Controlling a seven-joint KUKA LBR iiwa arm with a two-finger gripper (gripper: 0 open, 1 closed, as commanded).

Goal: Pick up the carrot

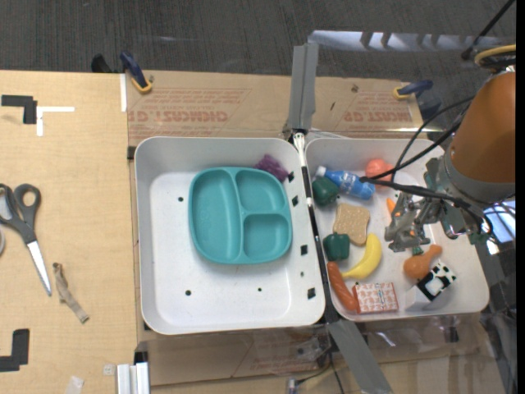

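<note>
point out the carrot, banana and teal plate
carrot [421, 262], camera view, orange body
banana [367, 258], camera view, middle of the curve
teal plate [215, 212], camera view, large left compartment

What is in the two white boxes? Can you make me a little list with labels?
left bin: teal plastic divided plate, small purple toy at the far rim
right bin: orange toy carrot, yellow toy banana, tan bread slice, blue bottle, black-and-white toy cow
tool: low over the right bin, just beside the carrot
carrot: lying in the bin

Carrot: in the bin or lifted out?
In. The carrot lies on the right bin's floor, just below the gripper.
</note>
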